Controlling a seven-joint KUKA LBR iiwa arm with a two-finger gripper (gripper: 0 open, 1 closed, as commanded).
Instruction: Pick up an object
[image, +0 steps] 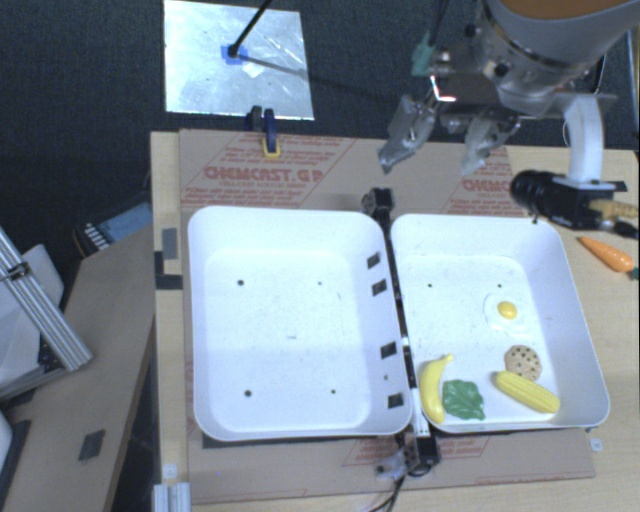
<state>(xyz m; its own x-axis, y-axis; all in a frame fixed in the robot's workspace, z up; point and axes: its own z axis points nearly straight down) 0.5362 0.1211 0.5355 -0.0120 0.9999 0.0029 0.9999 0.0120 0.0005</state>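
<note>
Two white bins sit side by side on the table (165, 290). Above the right bin's (575, 300) far edge, the tool (436, 145) hangs spread wide, gripping nothing. A banana (433, 388), green leaf (464, 400), corn cob (526, 392), cookie (522, 360) and fried egg (506, 311) lie in that bin's near right part.

Landmark: divider (392, 300) between the two bins. Left of it, the left bin (215, 420) floor is bare, open from above all over. Right of it, the right bin (585, 330) is open across its far and middle floor. Obstacles crowd its near end: banana (433, 388) hard against the divider, green leaf (463, 399) touching it, corn (526, 392), cookie (522, 360), fried egg (505, 311) toward the right wall. Gripper (433, 145) hangs beyond the divider's far end, fingers spread.
</note>
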